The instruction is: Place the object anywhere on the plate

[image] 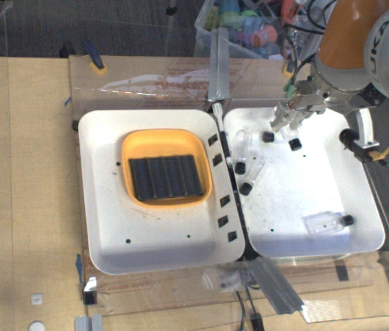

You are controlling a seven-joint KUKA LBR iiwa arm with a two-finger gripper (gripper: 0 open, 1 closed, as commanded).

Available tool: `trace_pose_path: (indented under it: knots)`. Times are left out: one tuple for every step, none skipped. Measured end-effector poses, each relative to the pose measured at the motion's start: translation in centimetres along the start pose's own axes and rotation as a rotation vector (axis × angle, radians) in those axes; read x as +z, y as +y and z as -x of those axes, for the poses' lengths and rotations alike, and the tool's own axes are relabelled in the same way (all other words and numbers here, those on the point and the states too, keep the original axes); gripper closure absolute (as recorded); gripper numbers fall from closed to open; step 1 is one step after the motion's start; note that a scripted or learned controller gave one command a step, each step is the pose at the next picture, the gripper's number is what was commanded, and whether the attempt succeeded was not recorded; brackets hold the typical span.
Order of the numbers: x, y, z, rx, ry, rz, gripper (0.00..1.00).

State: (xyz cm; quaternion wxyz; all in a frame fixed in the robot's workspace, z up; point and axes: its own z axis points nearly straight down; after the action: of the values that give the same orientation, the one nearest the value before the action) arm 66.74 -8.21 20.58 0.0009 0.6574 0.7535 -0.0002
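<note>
An orange plate point(129, 150) sits in the left bin point(101, 233). A black ridged slab point(165, 178) lies flat on the plate, filling most of its middle. My gripper point(281, 139) hangs over the back of the right bin point(298, 236), far from the plate. Its pale fingers with dark tips point(268, 137) stand apart, open, with nothing between them.
A clear small bottle with a black cap point(327, 223) lies at the front right of the right bin. Another clear piece with black caps point(241, 158) lies by the divider point(223, 178) between the bins. A tub of coloured toys point(256, 9) stands behind the bins.
</note>
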Motion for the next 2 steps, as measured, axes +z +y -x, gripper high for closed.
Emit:
trace_pose_path:
  knots:
    - [2.3,0.1,-1.3,-0.293,0.004,-0.005,1.0]
    - [0.0,0.5,-3.7,-0.529,0.001,0.002,1.0]
